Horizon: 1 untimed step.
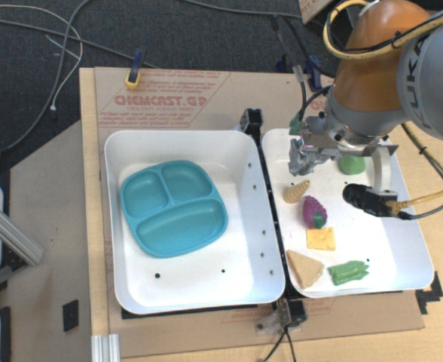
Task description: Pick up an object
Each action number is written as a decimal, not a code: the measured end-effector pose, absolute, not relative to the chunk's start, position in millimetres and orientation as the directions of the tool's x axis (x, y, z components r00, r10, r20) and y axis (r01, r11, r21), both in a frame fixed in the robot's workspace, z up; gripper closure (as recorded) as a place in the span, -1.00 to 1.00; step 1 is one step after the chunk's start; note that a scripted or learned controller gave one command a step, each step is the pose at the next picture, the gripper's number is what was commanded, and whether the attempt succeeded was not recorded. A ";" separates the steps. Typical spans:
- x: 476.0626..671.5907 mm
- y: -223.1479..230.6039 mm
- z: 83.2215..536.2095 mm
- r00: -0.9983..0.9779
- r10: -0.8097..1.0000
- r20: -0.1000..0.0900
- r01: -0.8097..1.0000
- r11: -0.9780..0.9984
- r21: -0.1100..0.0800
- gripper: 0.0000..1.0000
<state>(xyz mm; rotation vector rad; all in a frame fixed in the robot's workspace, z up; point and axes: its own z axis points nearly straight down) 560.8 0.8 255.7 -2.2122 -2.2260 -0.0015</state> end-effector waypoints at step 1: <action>552.0 54.4 258.8 -0.007 1.000 0.003 1.000 0.007 -0.003 1.00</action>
